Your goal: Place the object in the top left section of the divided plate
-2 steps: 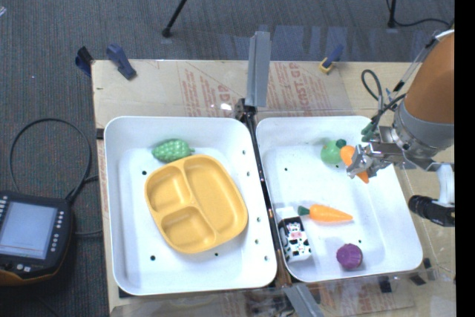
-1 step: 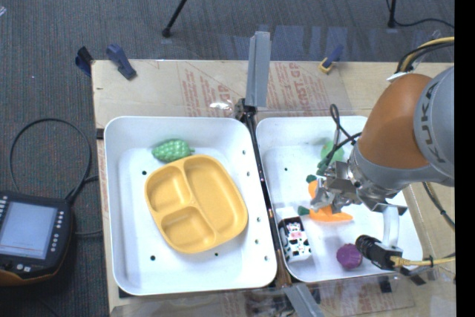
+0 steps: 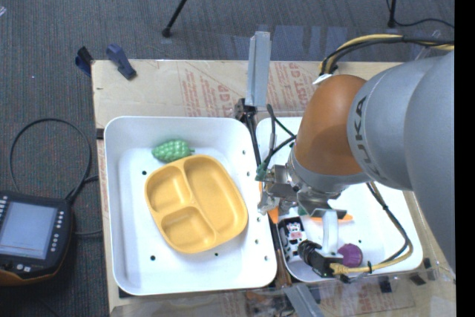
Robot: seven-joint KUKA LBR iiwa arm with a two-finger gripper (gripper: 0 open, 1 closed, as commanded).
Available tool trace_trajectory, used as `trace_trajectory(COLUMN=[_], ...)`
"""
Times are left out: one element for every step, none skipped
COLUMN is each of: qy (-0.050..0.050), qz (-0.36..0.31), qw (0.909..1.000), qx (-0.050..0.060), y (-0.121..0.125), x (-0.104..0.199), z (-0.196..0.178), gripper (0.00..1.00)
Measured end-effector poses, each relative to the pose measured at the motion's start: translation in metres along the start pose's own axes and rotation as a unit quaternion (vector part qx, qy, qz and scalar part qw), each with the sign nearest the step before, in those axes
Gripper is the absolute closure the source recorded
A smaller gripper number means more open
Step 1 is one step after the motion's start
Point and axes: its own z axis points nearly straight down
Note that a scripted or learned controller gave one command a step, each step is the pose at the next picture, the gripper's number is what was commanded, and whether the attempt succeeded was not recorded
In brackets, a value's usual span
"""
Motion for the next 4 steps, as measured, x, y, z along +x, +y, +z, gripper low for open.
trace_trajectory(qy=[0.0, -0.002, -0.001, -0.002], qz=[-0.046, -0.026, -0.086, -0.063], qw=[0.9989, 0.9996, 0.9963, 0.998], qx=[-0.006, 0.004, -0.002, 0.0], y=[0.053, 0.017, -0.037, -0.039], x=[-0.043, 0.066, 0.105, 0.117], z=[-0.117, -0.018, -0.072, -0.067], gripper=[1.0, 1.0, 1.0, 1.0])
